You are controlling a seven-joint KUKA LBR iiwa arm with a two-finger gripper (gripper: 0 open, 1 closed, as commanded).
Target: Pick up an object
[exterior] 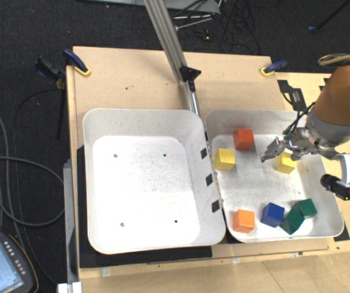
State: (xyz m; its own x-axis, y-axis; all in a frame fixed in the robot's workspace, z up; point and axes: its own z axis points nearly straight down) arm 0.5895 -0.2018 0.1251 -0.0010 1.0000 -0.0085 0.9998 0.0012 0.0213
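The right bin (257, 118) holds several small blocks. An orange-red block (244, 138) and a yellow block (225, 159) lie near its back left. A second yellow block (285, 163) sits right of the bin's middle, partly covered by my gripper (276, 151), which hangs just over its upper left side. I see nothing lifted off the bin floor. Along the front lie an orange block (243, 220), a blue block (273, 214) and two green blocks (292, 221) (307, 207) close together.
The left bin (141, 182) is bare white with a few dark specks. A metal pole (166, 29) slants down to the bins' shared back edge. Blue and yellow clamps (76, 63) (272, 68) hold the board's back corners. Cables hang beside the arm.
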